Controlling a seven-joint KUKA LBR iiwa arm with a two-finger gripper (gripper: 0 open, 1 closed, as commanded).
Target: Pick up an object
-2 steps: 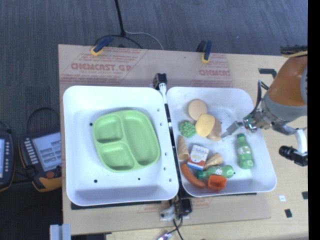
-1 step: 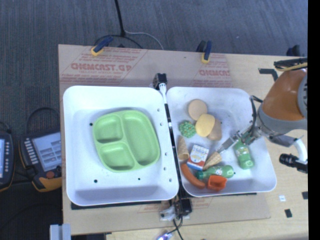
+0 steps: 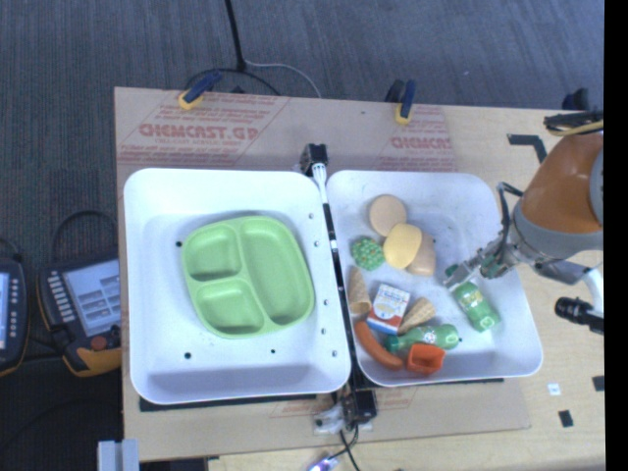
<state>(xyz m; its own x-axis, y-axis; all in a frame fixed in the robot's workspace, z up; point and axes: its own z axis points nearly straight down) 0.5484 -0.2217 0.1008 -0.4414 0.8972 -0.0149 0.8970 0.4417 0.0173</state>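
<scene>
My gripper hangs low in the right bin, just above a green toy; I cannot tell its state. Other toy foods lie left of it.

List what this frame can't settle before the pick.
- Gripper: fingers too small and blurred in the camera view; open or shut unclear.
- Green can: touching the gripper or just beside it, cannot tell.
- Orange carrot: partly hidden under the box and other toys.
- Arm: cut off by the right edge.
</scene>
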